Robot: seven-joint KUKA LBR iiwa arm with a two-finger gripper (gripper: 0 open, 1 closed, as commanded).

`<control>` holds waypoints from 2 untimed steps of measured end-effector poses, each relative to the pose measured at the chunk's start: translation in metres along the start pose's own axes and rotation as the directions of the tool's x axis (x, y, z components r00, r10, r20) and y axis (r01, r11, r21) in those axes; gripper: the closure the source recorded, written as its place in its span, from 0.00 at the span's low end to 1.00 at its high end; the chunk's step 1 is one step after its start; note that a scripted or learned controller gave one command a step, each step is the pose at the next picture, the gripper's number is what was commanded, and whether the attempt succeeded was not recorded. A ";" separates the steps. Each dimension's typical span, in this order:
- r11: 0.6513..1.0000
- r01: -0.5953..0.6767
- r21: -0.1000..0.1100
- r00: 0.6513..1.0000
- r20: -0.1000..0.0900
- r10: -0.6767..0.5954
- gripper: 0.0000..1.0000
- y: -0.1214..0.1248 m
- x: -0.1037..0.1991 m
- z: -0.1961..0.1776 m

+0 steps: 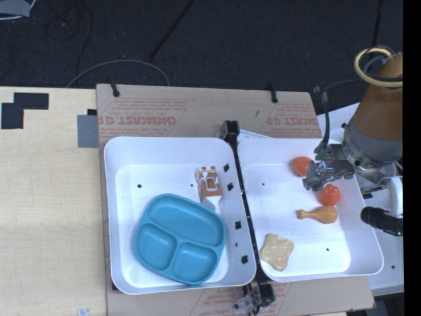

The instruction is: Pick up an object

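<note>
1. Gripper sits low over the right bin, at its far right part, between the orange ball and the red ball. Jaw state: cannot tell; the finger ends are small and dark against the arm's grey body, and nothing is visibly held between them.
2. Likely target, as a judgement: one of the two balls, since both lie just beside the tool. Neither is lifted; both rest on the bin floor.
3. To do the step well: centre the tool over one ball alone, descend straight, close across its widest part. A round toy will probably roll if one finger touches first, so contact should be even.
4. Keep clear of the toy drumstick, which lies just in front of the red ball.
5. Right bin also holds a tan bread-shaped piece near the front.
6. Left bin holds a blue divided plate and a small orange-and-white toy near the divider.
</note>
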State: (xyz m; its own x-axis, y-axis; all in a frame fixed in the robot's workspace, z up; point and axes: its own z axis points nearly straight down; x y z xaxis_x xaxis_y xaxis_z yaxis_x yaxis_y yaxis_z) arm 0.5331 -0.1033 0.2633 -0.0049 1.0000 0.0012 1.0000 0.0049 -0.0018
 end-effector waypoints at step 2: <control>1.000 -0.001 0.000 1.000 0.001 0.001 1.00 0.046 0.098 0.004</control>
State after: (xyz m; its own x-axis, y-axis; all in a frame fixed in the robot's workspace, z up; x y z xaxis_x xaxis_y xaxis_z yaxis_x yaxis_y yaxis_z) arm 0.5790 -0.0055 0.2589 -0.0039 1.0000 0.0007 1.0000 0.0039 -0.0019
